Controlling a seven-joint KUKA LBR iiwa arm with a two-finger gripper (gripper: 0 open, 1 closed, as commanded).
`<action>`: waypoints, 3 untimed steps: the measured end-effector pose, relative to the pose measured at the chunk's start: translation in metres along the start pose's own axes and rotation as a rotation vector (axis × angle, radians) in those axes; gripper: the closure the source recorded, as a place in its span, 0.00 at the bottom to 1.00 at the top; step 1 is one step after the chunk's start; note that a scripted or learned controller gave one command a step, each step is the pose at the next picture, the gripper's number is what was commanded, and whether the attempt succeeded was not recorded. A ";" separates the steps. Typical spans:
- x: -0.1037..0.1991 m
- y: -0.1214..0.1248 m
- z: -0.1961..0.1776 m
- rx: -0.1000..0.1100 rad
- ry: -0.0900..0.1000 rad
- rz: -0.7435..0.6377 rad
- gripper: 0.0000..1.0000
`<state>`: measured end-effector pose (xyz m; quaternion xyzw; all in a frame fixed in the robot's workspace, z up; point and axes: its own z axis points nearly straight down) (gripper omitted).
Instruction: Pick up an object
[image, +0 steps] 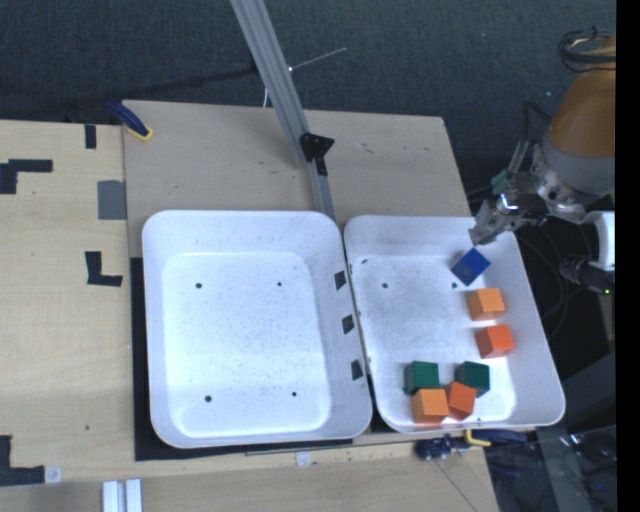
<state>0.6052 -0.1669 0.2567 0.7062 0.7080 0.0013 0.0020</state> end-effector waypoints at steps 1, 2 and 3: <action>0.050 -0.011 0.014 0.007 0.001 -0.002 1.00; 0.103 -0.020 0.006 0.006 0.003 -0.005 1.00; 0.156 -0.033 0.000 0.007 0.003 -0.004 1.00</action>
